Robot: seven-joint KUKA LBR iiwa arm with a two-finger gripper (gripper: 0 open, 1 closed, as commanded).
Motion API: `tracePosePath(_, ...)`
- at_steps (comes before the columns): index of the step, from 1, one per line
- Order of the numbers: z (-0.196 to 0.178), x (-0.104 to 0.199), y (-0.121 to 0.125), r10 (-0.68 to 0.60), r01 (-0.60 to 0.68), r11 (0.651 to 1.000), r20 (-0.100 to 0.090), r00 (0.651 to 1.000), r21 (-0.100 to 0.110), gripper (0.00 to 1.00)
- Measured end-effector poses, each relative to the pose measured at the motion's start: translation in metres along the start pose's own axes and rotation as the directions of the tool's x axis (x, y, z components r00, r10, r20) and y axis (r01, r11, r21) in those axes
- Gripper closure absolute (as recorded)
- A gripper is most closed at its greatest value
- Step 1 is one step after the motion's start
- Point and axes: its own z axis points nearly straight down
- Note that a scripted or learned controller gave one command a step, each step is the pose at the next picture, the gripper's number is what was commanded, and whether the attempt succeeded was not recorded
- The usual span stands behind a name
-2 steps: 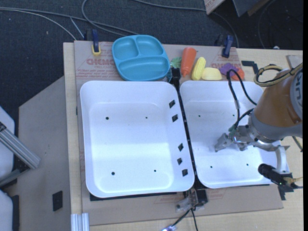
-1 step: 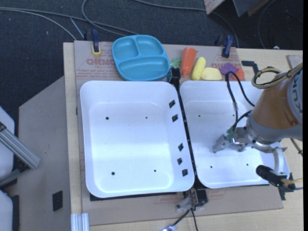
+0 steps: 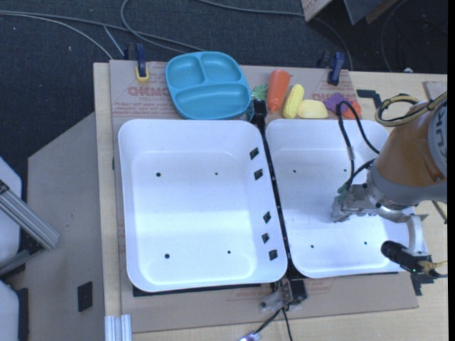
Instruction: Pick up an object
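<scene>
- Gripper (image 3: 346, 208): low over the floor of the right bin (image 3: 306, 155), near that bin's right side, reaching in from the right under the arm (image 3: 412, 155). Whether released or clenched cannot be told; nothing visible in its grasp.
- Candidate objects: none visible on the bare floor around the gripper. Toys lined up behind the right bin's far rim, outside it: orange carrot (image 3: 278, 87), yellow corn (image 3: 293, 99), yellow lump (image 3: 312, 109), and a purple piece (image 3: 335, 103) partly hidden by a black cable (image 3: 348, 141).
- Blue divided plate (image 3: 207, 84): resting behind the far rim of the left bin (image 3: 185, 204), also outside it.
- Step in hand (judged, not seen): a descent or closing attempt on bare floor, likely unproductive.
- Doing it well: lift clear, travel to the far rim, settle over one toy with a gap on both sides (the corn and the lump touch, so the carrot looks easier), descend squarely, close across the narrow width.
- Risk: cable snagging; neighbouring toys nudged away.
</scene>
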Motion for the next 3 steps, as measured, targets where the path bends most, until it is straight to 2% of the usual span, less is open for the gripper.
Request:
tracePosePath(1,-0.047,-0.005,0.008,-0.001,0.001,1.0,0.004,1.0,-0.006,1.0)
tracePosePath(2,-0.11,-0.008,0.005,-0.002,0.002,1.0,0.004,1.0,-0.007,1.0)
tracePosePath(3,-0.124,-0.008,0.006,-0.002,0.002,1.0,0.003,1.0,-0.003,1.0)
